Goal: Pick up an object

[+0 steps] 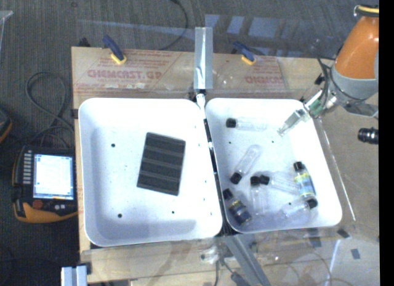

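On the right bin, a vial lies diagonally; end effector state unclear.

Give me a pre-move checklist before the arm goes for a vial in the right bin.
1. Targets present: clear vials with black caps lie in the right bin: ok.
2. Gripper position: over the right bin's upper right corner, above the vials: ok.
3. Gripper holding nothing: cannot tell.
4. Isolated target: the vial near the top lies apart from the cluster: ok.
5. Left bin holds a dark ribbed slab, away from the path: ok.
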You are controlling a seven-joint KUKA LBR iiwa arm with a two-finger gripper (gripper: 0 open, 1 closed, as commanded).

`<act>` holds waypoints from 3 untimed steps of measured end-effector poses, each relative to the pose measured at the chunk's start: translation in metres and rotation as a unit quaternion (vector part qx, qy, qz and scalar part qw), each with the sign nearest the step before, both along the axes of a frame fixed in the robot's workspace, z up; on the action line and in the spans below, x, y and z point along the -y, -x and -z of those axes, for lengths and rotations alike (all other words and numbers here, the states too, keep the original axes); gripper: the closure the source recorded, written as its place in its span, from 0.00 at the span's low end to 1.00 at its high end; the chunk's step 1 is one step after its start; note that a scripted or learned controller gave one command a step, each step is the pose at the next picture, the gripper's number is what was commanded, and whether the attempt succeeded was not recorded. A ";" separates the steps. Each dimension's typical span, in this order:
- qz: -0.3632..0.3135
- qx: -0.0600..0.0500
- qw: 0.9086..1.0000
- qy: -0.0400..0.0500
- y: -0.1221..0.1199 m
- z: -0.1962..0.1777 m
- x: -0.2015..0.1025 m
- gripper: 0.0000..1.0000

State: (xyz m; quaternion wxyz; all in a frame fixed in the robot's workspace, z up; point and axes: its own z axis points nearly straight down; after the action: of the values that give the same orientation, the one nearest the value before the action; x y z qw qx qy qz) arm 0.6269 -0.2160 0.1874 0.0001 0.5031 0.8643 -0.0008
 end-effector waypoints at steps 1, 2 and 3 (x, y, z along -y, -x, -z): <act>-0.042 0.002 0.999 0.000 0.017 -0.132 0.006 0.00; -0.110 0.002 0.994 0.000 -0.007 0.091 0.005 0.00; -0.152 0.002 0.988 0.001 0.017 -0.047 0.007 0.00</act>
State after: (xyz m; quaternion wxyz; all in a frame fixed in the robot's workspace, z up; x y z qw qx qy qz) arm 0.6100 -0.2226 0.2345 0.0021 0.3655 0.9308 -0.0003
